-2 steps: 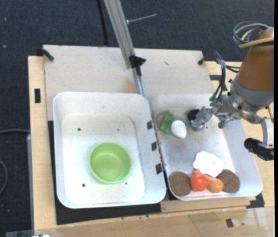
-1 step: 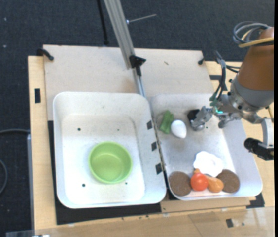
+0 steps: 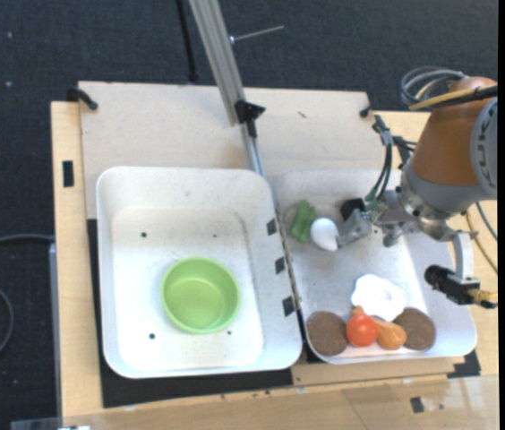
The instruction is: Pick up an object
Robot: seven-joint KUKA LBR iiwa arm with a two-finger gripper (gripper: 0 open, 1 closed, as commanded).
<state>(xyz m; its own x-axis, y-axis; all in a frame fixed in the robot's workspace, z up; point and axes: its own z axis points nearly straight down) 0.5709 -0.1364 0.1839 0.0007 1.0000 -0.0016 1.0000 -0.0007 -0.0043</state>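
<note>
Reaching in over the right-hand shallow white plastic bin (image 3: 432,343), the grey arm with its orange band (image 3: 445,146) carries the two-finger gripper (image 3: 349,228) low above the bin's upper part. Its dark metal parts blur together at the tip, so whether it is open or closed cannot be told, and nothing can be seen held in it.

Just beside the gripper, on the side away from the arm, lies a small smooth white egg-shaped object (image 3: 324,233); whether the tip touches it is unclear. Touching the egg's far side is a soft-looking green object of irregular shape (image 3: 302,219), close to the bin's wall.

Well apart from the gripper, along the near wall of the same bin, a cluster sits together: a crumpled white lump (image 3: 380,295), a glossy round red-orange ball (image 3: 361,330), a smaller orange rounded piece (image 3: 390,335) touching it, and two flat rough brown discs, one (image 3: 327,331) on the ball's left and one (image 3: 419,328) past the orange piece. The ball and the orange piece partly cover the discs.

Farther from the gripper, in the left-hand white bin (image 3: 127,195), stands a round light-green plastic bowl (image 3: 201,294), upright and open. A slanted ribbed grey metal rail (image 3: 217,47) runs from the top edge down to the bins' shared corner, its upper end cut off.
</note>
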